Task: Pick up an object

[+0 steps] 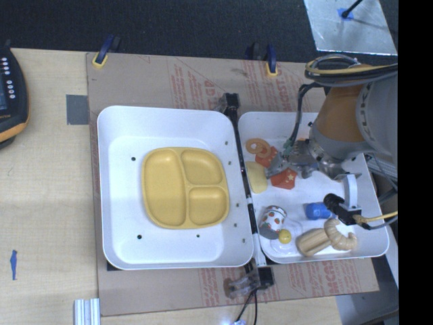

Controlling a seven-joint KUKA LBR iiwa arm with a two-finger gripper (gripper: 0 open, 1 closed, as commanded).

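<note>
My gripper [287, 164] hangs low in the right bin [376, 202], over its upper middle. A red block [285, 179] lies right under its tip, touching or nearly so. An orange ring-shaped piece [257, 147] sits just left of the gripper, with a pale yellow piece [256, 177] below it. The arm's grey wrist and orange band [342, 117] cover the bin's upper right part.
Lower in the right bin lie a blue piece [315, 210], a white and red ball [273, 216], a small yellow ball [285, 235] and tan bread-like pieces [323, 240]. The left bin [115, 181] holds a yellow divided plate [185, 185]. A black cable [342, 210] trails from the wrist.
</note>
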